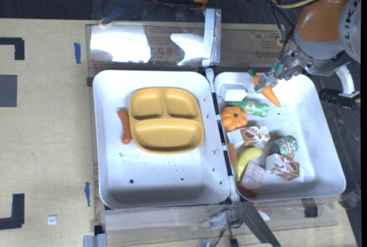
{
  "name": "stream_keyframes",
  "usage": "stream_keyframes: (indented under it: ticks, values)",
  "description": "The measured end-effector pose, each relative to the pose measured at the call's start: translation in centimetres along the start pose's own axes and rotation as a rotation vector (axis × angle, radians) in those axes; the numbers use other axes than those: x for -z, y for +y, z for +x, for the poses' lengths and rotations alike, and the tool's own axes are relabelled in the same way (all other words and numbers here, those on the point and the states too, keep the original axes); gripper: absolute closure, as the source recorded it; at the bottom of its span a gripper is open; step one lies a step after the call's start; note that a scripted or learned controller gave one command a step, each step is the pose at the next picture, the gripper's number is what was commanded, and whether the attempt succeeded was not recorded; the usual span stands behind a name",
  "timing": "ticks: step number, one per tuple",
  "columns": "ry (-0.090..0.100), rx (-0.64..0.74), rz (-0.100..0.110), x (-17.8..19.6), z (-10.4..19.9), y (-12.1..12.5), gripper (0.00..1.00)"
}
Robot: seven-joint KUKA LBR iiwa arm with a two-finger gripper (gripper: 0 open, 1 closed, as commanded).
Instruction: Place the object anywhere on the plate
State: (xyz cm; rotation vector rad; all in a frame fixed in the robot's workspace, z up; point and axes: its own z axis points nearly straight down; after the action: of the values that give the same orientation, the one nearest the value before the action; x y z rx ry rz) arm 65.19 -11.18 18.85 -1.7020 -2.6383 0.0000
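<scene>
Carrot (269, 93), small and orange with a green top, sits at the far end of the right bin (324, 125), tilted, right at the tip of the gripper (274, 78); I cannot tell whether the fingers are open, closed, or gripping it, since the wrist and glare blur that spot. Near it lie a green bottle-shaped toy (255, 107), a pumpkin (234, 118), small cartons (253, 136), a banana (248, 159) and a can (287, 144). To do this step well, the arm should probably lift straight up clear of the divider, carry the piece across to the yellow sectioned plate (166, 120) in the left bin (109, 142), and release low over any compartment. A long orange sausage-like piece (124, 125) lies just beside the plate. The arm's upper part is cut off at the frame's edge.
</scene>
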Motion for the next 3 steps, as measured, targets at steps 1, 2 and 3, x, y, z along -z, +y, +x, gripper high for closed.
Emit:
stream_keyframes:
  ticks: [1,2,3]
  values:
    - [0.000,-0.019,0.001,-0.4,10.3,3.4,1.00]
    - [-0.003,0.037,-0.006,2.5,21.2,8.5,1.00]
    - [0.000,0.294,0.002,-1.0,23.2,6.3,1.00]
